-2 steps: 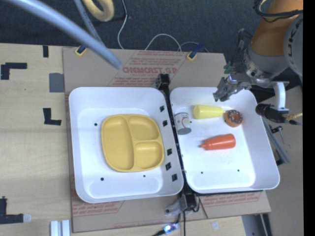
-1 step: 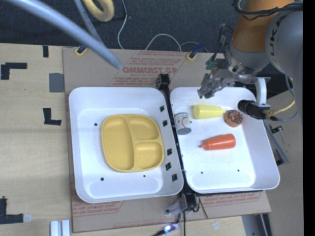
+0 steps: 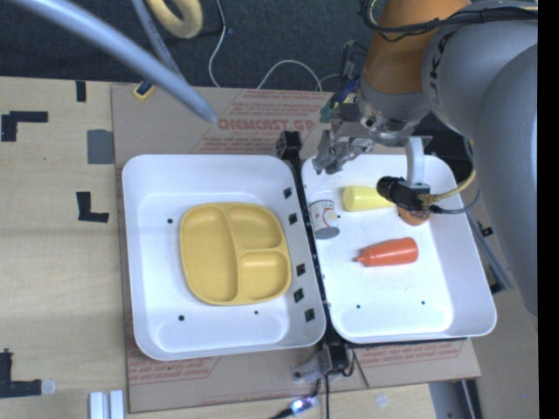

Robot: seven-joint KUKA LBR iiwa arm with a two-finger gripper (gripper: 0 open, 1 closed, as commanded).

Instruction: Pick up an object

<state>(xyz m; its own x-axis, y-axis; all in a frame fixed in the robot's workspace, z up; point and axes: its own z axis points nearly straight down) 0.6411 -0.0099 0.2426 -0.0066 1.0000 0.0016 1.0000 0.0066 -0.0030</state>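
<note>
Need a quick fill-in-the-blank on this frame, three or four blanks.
1. The yellow divided plastic plate lies in the ____ white bin.
2. The divided plate has ____ compartments.
3. The orange carrot-shaped toy lies in the ____ white bin.
4. The gripper hangs over the right bin's ____ edge.

Missing words: left; three; right; far

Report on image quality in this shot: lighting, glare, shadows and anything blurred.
Camera view: lighting is even and soft, with faint shadows under the yellow divided plate and orange bottle. The white bins look bright but keep their edges. The grey bar across the top left is blurred, and the arm's orange band shows mild sheen.
</note>
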